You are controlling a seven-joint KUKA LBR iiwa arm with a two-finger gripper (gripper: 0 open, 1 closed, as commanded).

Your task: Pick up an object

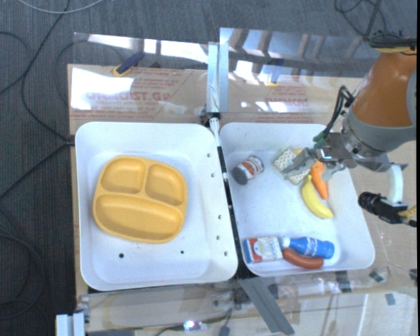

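Observation:
My gripper [313,158] hangs low over the back right part of the right bin [266,219], below the orange-banded wrist. It sits right over the top of an orange carrot [320,180] and beside a patterned packet [288,161]. A yellow banana [315,200] lies just in front of the carrot. A small can [248,169] lies on its side near the bin's left wall. Along the front wall lie a white bottle with a blue end [288,248] and a red sausage [302,260]. Nothing can be seen held.
The left bin [196,257] holds a yellow divided plate [140,199]. A metal divider [214,82] rises behind the two bins. A black fitting [379,206] sticks in at the right bin's right rim.

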